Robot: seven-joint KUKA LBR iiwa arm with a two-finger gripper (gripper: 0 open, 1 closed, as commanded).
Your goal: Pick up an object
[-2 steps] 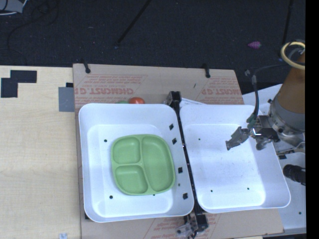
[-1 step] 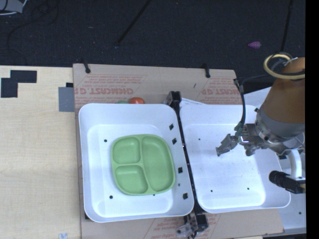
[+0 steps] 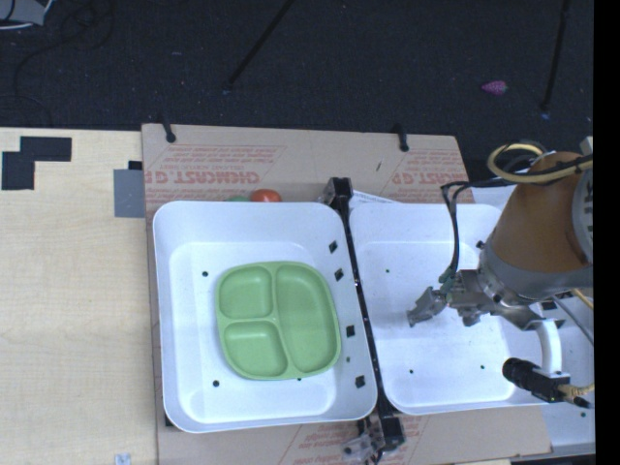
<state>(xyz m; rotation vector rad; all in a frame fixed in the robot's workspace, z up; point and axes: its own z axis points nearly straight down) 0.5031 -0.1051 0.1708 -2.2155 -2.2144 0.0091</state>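
Now your gripper point(image 3: 426, 308) hangs over the right bin point(image 3: 426, 260); you cannot tell its grip. Your green plate point(image 3: 278, 320) lies in the left bin point(image 3: 184, 260), well apart.

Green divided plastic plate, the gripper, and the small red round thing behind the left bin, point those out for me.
Green divided plastic plate point(image 3: 278, 320): camera view, on its central ridge.
Gripper point(image 3: 423, 310): camera view, at its fingertips over the right bin.
Small red round thing point(image 3: 265, 197): camera view, on its visible top.
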